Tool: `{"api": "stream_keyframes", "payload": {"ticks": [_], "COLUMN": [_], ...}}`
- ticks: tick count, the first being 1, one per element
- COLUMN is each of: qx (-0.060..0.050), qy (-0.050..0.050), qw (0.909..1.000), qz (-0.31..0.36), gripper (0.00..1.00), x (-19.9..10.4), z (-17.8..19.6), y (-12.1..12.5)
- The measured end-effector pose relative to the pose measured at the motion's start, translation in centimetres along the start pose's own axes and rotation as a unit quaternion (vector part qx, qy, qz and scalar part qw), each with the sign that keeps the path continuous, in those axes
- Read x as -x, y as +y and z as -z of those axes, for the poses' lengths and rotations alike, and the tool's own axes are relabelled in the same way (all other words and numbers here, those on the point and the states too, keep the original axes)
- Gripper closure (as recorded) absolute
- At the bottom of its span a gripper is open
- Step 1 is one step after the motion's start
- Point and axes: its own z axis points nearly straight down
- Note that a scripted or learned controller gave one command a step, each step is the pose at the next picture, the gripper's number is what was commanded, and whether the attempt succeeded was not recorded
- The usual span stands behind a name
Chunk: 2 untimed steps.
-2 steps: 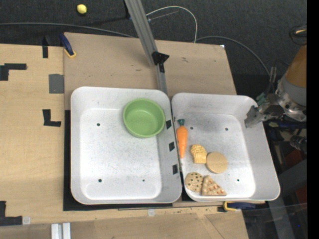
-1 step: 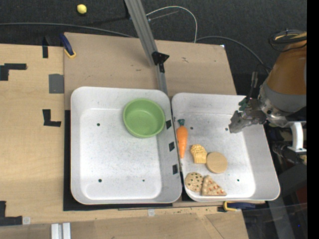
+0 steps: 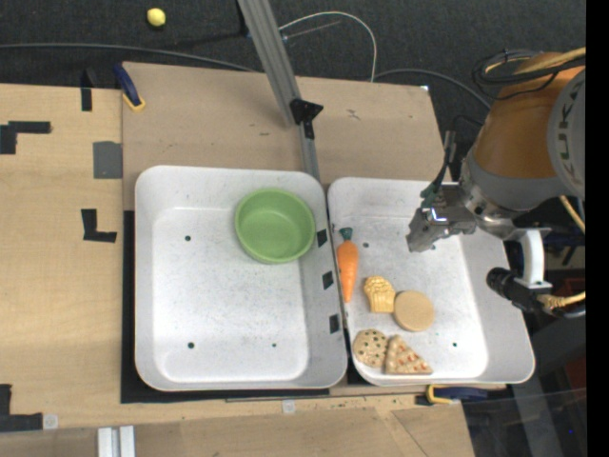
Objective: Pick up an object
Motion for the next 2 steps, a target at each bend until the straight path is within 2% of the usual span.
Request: {"api": "stream_keyframes", "payload": {"ticks": [1, 2], "qx": [0.0, -0.001], "qy": [0.0, 0.0], "qw": [1.0, 1.0], "qz": [0.0, -0.001], "gripper": [1.0, 1.0], "x": [-6.2, -11.1], "z": [-0.3, -1.5], "y": [0.5, 0.0]}}
